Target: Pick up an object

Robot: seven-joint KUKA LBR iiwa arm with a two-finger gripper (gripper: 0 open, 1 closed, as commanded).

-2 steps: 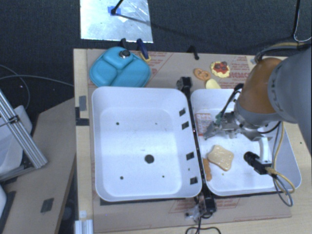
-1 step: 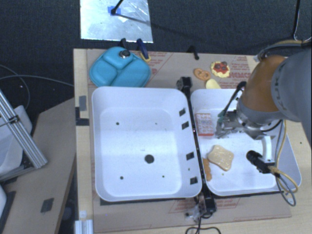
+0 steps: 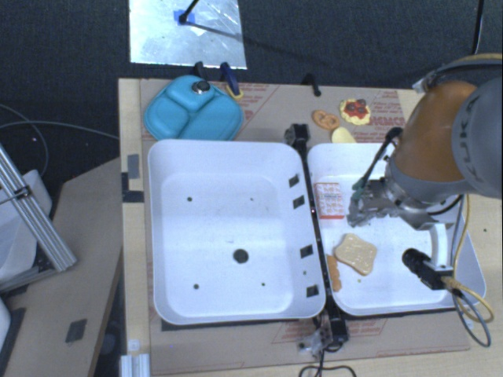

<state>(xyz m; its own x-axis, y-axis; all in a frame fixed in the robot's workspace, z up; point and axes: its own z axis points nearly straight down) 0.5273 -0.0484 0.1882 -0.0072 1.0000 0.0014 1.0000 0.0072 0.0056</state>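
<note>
We see wide open floor in the left bin (image 3: pixel 228 234), with just a small dark spot (image 3: pixel 240 256) near its middle. The right bin (image 3: pixel 393 301) is tighter: the arm (image 3: pixel 448 144) hangs over its right half, and the gripper (image 3: pixel 360 214) sits low near a red-and-white packet (image 3: pixel 329 200) and a toast-like slice (image 3: pixel 355 253). The black divider (image 3: pixel 310 210) between the bins blocks a low sideways pass (its clips jut into the left bin). A teal tray (image 3: pixel 194 110) crowds the back edge.
</note>
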